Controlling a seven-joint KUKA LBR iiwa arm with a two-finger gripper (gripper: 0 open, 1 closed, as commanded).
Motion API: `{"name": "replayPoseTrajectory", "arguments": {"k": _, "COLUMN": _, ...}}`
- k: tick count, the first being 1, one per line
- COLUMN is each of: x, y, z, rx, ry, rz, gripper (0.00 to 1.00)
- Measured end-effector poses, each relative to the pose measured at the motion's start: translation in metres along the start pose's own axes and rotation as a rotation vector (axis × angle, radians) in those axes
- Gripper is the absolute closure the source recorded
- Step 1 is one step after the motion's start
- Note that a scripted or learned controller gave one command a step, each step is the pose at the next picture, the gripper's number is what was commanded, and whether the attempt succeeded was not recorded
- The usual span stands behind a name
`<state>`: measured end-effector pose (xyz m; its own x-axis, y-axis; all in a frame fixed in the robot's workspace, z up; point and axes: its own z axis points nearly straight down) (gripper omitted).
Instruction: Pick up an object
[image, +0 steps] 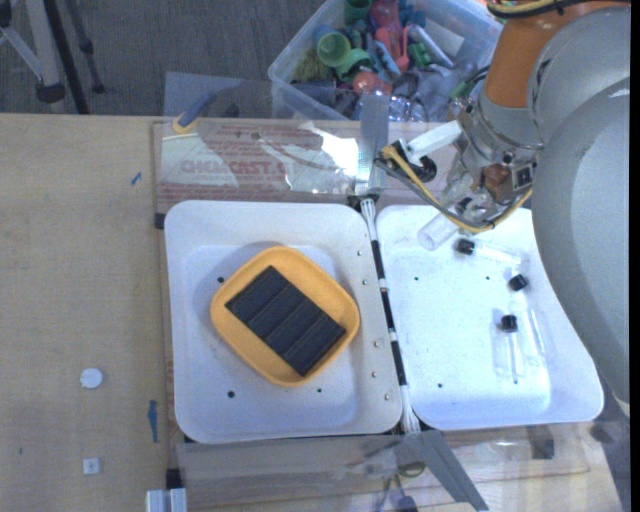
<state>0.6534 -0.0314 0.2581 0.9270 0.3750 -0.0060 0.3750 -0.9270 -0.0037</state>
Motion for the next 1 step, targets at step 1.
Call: {"name": "replayPoseTrajectory", "arguments": {"k": 1, "x": -0.0558, "y": 0.0785, "z": -0.111, "rx": -0.004, "ry": 0.004, "rz": -0.143, "gripper": 1.0}}
